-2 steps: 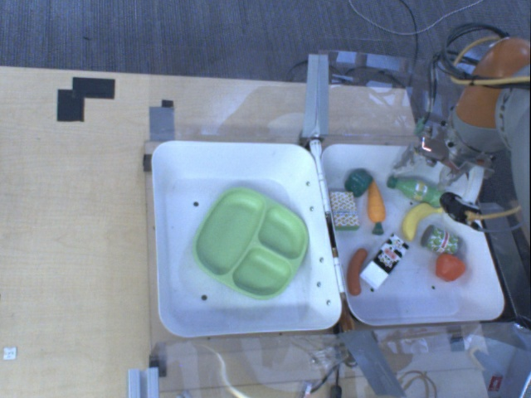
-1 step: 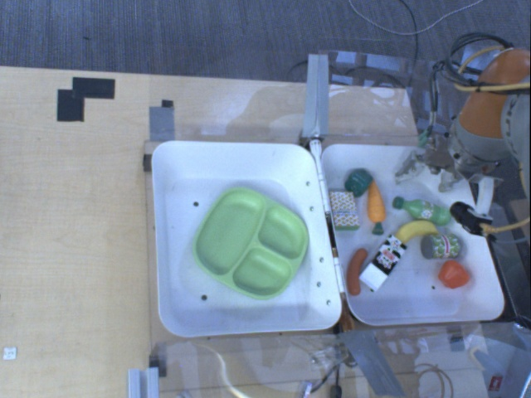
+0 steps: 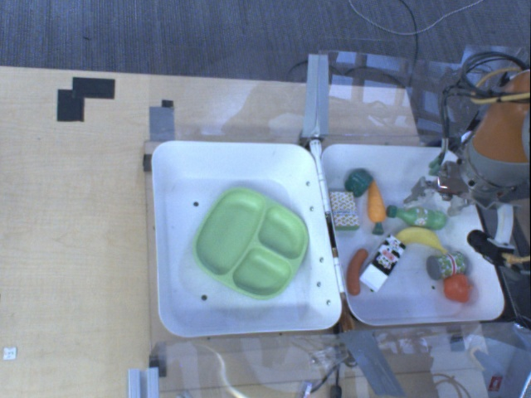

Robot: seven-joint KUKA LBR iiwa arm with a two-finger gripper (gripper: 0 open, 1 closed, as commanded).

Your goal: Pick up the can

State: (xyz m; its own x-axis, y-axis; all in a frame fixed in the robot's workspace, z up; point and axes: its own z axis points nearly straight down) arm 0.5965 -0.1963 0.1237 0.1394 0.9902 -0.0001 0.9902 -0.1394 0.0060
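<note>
The can [image 3: 446, 265] is small and grey-green and lies on its side near the front right of the right bin [image 3: 415, 309]. A banana [image 3: 423, 237] lies just behind it and a red tomato [image 3: 456, 288] just in front. My gripper [image 3: 425, 189] hangs at the back right of this bin, above a green bottle [image 3: 419, 216] and well behind the can. Its fingers look spread open with nothing between them. The grey arm with its orange band [image 3: 503, 131] comes in from the right.
Also in the right bin are a carrot [image 3: 377, 203], a dark green vegetable [image 3: 359, 181], a patterned box [image 3: 343, 210], a black and white carton [image 3: 382, 264] and a red sausage [image 3: 357, 270]. The left bin [image 3: 174, 305] holds a green sectioned plate [image 3: 253, 243].
</note>
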